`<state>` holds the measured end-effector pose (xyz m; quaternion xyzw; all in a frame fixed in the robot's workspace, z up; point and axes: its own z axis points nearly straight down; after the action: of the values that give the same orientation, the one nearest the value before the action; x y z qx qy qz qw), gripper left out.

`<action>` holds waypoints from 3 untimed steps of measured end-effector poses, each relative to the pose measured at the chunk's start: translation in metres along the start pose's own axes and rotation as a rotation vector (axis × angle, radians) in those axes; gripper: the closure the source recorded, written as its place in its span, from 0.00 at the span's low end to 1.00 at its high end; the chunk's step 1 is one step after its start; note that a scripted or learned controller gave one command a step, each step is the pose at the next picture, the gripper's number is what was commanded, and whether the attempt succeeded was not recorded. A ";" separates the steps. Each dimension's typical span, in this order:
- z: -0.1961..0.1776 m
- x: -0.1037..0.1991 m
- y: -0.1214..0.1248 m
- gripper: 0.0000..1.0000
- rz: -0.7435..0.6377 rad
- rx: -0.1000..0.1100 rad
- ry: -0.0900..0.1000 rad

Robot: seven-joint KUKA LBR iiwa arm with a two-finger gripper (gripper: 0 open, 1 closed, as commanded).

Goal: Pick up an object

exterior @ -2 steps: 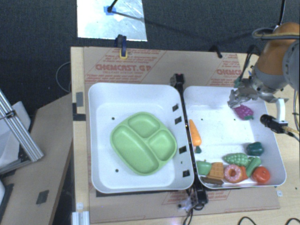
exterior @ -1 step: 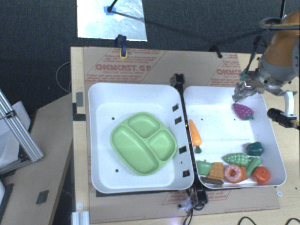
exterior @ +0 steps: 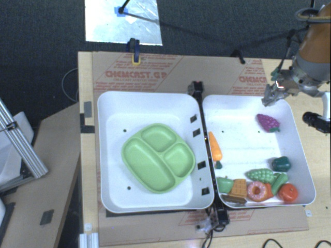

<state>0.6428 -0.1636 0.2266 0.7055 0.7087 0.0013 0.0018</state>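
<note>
Purple plastic grapes (exterior: 268, 122) are seen in the upper right part of the right bin (exterior: 232, 112), lying alone on the white floor, well apart from the other toys. The gripper (exterior: 269, 98) is held just above and beside the grapes, over the bin's far right corner, not touching them. Nothing is seen between the fingers; how far they are parted cannot be told, since they are small and blurred against the bin rim.

An orange carrot (exterior: 214, 146) is laid against the left wall of the same bin, pointing along the divider. Along the near edge a cluster of toys is gathered: a green piece (exterior: 225, 184) at the left, a tan waffle (exterior: 239, 189) touching it, a pink donut (exterior: 257, 190) beside that, a bumpy green corn cob (exterior: 260, 175) behind the donut, a tomato (exterior: 288, 192) at the right corner, and a dark green pepper (exterior: 281, 164) slightly farther up the right wall.

The left bin (exterior: 119, 112) is occupied by a pale green divided plate (exterior: 158, 158), set near its middle and turned at a slant.

The arm (exterior: 314, 50) is entered from the right, its orange band visible above the wrist. Both bins are rested on a brown board (exterior: 170, 71) printed with red lettering.
</note>
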 end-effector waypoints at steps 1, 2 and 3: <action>0.005 0.055 -0.026 1.00 -0.004 0.005 0.002; -0.006 0.101 -0.050 1.00 -0.005 0.005 0.003; 0.001 0.138 -0.074 1.00 -0.004 0.006 0.002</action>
<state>0.5685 -0.0262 0.2247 0.7041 0.7101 -0.0001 -0.0013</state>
